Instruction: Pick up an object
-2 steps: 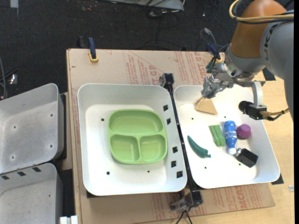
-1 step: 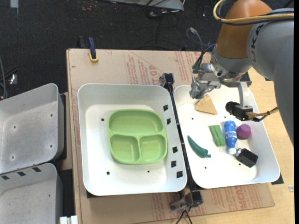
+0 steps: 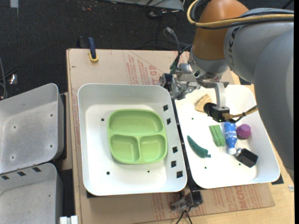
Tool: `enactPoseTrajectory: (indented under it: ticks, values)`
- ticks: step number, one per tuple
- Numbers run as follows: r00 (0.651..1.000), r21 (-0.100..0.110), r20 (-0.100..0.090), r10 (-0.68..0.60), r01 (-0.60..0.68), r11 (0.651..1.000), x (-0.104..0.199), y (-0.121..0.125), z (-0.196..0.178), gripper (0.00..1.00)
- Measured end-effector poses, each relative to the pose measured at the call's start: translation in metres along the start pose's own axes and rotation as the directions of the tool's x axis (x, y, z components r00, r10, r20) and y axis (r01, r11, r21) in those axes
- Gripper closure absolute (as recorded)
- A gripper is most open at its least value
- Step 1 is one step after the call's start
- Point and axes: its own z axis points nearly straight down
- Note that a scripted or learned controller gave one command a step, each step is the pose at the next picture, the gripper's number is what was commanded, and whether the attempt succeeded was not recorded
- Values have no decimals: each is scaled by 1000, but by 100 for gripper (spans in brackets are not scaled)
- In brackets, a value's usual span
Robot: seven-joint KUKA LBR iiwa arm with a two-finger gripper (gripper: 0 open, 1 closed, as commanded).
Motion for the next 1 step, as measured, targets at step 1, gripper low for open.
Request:
enactPoseTrajectory:
  ticks: [1]
  values:
    - [1000, -2, 1, 2, -2, 1000, 46, 5, 3, 100]
